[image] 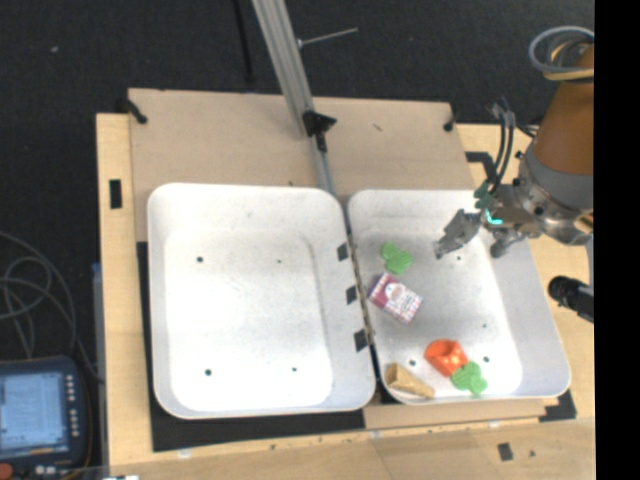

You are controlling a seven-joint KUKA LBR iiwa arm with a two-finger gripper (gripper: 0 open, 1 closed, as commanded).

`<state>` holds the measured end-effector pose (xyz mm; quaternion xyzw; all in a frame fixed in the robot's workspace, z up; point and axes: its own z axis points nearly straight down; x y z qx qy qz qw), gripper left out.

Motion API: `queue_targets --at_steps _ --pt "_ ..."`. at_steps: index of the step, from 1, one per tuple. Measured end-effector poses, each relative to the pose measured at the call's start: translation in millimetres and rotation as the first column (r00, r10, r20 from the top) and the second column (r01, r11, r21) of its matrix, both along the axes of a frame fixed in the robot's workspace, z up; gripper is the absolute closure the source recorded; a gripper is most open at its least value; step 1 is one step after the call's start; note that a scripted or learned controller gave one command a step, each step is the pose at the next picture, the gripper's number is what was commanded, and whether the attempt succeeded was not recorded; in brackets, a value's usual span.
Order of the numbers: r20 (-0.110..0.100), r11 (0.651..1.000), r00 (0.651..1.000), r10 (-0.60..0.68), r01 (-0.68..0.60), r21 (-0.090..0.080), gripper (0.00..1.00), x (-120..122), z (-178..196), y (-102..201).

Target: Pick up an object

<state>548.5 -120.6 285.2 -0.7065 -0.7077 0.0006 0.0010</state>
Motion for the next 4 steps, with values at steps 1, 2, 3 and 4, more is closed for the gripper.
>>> queue_targets --at_steps 1,2,3,4 --pt "0.005 1.0 1.0 -0.002 0.002 -0.001 0.0 0.6 2.3 -0.4" --pt "-0.002 1.0 1.0 -0.004 0.004 -0.002 0.0 4.3 -57.8 -7.7" --pt "-0.001 1.0 1.0 -0.004 0.004 -0.002 0.0 0.3 -100.9 -10.9" --pt "-0.001 1.0 1.0 -0.005 0.005 -0.002 0.0 -0.4 -146.0 -4.9"
